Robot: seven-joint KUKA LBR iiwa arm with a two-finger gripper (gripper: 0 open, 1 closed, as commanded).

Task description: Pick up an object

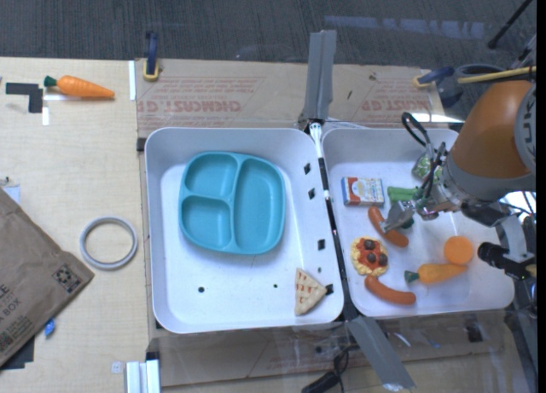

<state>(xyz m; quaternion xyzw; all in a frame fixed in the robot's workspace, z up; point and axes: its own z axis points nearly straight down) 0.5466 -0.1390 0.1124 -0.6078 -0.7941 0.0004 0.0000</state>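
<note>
The right bin [503, 302] holds several toy foods. There is a small red, white and blue box [363, 189], a green piece [401, 193], a red sausage [384, 226], a round pizza [369, 254], a second sausage [390, 291], a carrot [440, 273], an orange ball [458, 250] and a leafy green item [424, 164]. My gripper [408, 212] reaches in from the right. It hangs low over the upper red sausage, just below the green piece. I see nothing lifted.
The left bin [162, 297] holds a blue divided plate [232, 202] and a tan wedge slice [309, 291] at its front right corner. Outside on the bench lie a carrot [78, 87], a tape ring [108, 241] and a cardboard box [30, 285].
</note>
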